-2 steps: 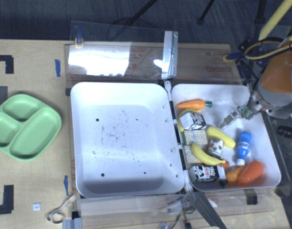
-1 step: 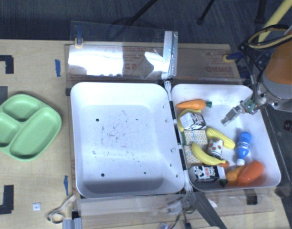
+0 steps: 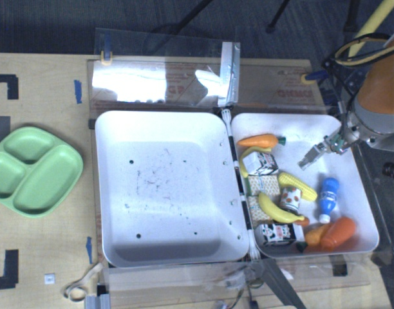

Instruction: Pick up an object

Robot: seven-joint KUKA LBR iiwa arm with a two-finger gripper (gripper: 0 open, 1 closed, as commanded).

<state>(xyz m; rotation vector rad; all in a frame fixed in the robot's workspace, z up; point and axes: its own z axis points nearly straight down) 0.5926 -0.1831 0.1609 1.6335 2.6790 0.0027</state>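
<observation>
- Objects for picking are all lying in the right bin (image 3: 367, 172): a carrot (image 3: 258, 141) at the far side, a banana (image 3: 277, 209) near the middle, a blue bottle (image 3: 327, 198) to the right, and an orange item (image 3: 338, 232) at the near right corner, with small cartons crowded between them.
- End effector (image 3: 317, 152) is hovering over the far right part of that bin, its two fingers standing apart with nothing between them (so nothing is being held).
- It is sitting over bare white floor, apart from the carrot and from the blue bottle.
- Left bin (image 3: 165, 179) is lying with nothing in it, and a green divided tray (image 3: 33, 170) is resting on the tabletop (image 3: 36, 76) at far left.
- Judging from this, the pick is not yet made: choosing a target, descending, closing and lifting all appear to be left.
</observation>
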